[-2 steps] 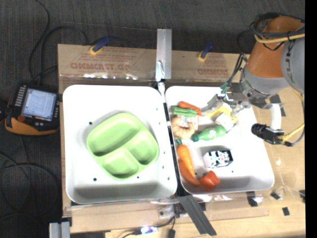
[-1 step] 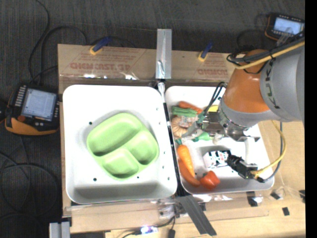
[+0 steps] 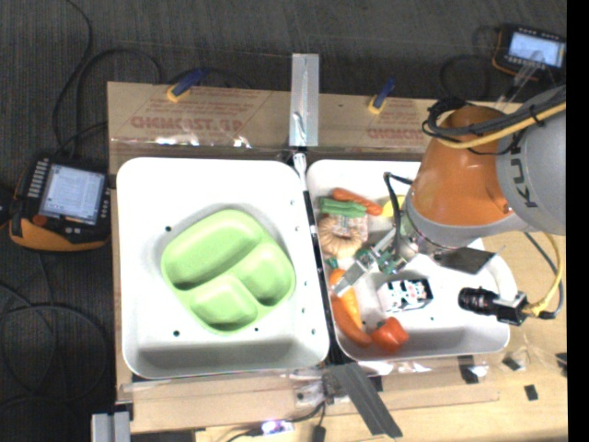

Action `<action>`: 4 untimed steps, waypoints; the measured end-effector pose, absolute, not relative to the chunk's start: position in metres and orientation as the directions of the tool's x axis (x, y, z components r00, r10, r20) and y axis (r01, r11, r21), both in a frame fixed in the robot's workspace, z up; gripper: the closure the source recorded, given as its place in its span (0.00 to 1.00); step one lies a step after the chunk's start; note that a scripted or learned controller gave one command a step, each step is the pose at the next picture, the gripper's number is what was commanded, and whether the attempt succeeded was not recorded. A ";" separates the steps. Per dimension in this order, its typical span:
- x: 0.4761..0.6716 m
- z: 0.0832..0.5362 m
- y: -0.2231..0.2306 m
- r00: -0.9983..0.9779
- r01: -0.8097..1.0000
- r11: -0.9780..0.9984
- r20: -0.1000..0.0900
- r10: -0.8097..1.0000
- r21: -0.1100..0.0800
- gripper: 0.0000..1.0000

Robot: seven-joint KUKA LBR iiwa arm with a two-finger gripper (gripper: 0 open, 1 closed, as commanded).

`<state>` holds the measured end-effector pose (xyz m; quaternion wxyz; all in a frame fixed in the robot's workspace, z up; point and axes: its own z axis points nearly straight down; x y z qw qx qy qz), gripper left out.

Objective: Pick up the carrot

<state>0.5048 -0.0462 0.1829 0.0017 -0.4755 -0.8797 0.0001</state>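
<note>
From here I see my arm [image 3: 515, 168] reaching in from the right, its orange band [image 3: 457, 178] bulking above the wrist. The gripper [image 3: 354, 273] points down and to the left, low over the bench. Its tip looks blurred from my vantage.

One fixed camera above the bench [image 3: 212, 109], looking down aslant, both white bins [image 3: 138, 247] in frame, moderately close

Both bins [image 3: 138, 274] look like smooth white plastic with a slight sheen. The green tray [image 3: 230, 270] is glossy plastic. The carrot [image 3: 348, 314] shines. Brown cardboard [image 3: 212, 113] lies matt beneath, on dark ribbed carpet [image 3: 55, 72].
</note>
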 end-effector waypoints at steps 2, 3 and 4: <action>0.483 0.183 -0.067 -0.304 0.953 0.304 0.002 0.953 -0.004 0.00; 0.498 0.103 -0.123 -0.534 0.846 0.534 0.002 0.846 -0.002 0.00; 0.487 0.090 -0.107 -0.293 0.956 0.293 -0.009 0.956 0.012 0.00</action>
